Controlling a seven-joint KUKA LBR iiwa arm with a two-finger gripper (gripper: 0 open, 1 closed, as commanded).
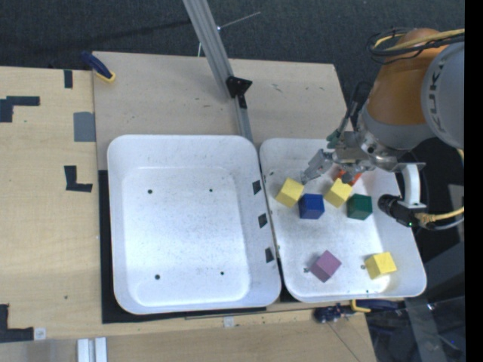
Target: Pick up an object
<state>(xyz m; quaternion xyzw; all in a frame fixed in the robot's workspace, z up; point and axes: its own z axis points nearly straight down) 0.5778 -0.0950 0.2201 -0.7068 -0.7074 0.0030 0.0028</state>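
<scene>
Arm (411, 89) marked "KUKA", fingers (330, 164) over rt bin (290, 153), 6 blocks

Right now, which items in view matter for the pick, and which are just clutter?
Job items:
claw
yellow cube
blue cube
second yellow cube
green cube
purple cube
third yellow cube
right bin

Lying about:
left bin
blue-yellow clamp
metal pole

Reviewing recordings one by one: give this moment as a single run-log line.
phase: reaching | gripper: over right bin, near yellow cube | held: nothing seen | nearby: blue cube, green cube
</scene>
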